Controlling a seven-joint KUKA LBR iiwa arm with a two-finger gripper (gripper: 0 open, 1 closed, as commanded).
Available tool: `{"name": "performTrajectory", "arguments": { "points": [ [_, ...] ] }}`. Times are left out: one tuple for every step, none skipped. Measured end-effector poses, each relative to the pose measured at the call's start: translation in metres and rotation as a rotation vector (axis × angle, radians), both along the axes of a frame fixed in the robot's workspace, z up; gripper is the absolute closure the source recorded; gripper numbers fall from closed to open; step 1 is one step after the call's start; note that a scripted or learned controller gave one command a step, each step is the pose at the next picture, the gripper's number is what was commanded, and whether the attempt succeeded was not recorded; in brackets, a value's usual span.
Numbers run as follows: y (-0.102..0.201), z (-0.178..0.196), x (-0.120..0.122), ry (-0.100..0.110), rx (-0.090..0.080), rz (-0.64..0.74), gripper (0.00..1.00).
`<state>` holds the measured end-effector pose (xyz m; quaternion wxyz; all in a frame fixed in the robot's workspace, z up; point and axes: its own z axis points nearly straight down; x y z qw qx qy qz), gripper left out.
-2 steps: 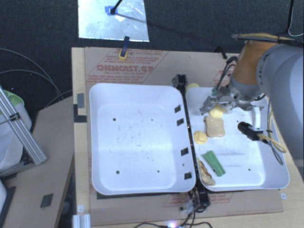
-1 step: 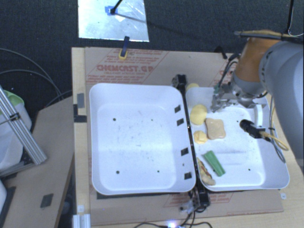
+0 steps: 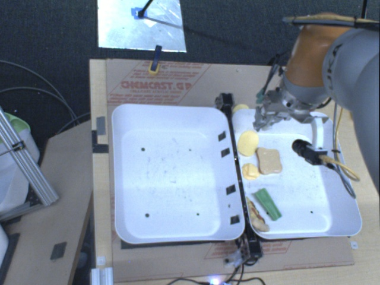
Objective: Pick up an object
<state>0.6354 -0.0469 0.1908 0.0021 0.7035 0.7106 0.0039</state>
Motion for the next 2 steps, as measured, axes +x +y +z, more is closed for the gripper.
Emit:
{"name": "performTrajectory", "arguments": {
  "points": [
    [-0.005, -0.006, -0.001, 0.005, -0.002, -0.006, 0.00],
    [-0.067, -0.088, -0.071, 0.019, -0.004, -0.016, 0.00]
  ]
}}
